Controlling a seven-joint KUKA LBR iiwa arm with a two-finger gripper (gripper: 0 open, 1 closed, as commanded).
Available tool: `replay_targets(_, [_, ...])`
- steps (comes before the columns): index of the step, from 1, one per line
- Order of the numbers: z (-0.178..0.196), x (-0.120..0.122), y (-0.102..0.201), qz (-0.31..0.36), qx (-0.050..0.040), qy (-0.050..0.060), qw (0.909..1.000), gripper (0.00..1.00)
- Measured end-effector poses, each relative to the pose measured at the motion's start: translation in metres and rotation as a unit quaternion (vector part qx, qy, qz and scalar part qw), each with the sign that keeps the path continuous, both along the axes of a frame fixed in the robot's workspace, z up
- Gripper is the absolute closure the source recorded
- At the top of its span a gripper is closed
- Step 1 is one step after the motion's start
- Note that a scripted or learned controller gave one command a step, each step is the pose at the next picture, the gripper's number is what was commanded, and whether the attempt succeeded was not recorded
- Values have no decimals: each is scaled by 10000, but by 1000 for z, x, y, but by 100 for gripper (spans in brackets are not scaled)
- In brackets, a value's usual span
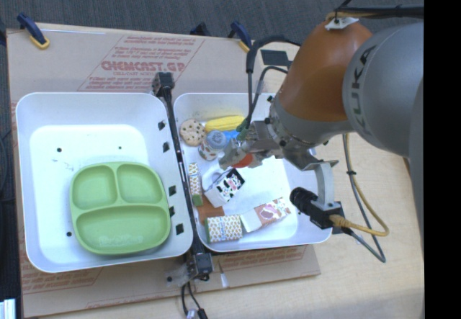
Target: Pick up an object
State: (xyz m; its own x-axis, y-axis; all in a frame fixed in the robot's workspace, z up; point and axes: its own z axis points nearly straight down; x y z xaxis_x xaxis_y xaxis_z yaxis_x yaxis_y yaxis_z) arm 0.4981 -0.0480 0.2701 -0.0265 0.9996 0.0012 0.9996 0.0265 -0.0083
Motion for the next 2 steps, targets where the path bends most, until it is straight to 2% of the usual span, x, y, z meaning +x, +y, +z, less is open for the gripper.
replay_targets(1, [-5,-22,40,-93,-8,-26,10000,100])
replay_targets(2, [5,-21,40,-65,-7,-18,10000,100])
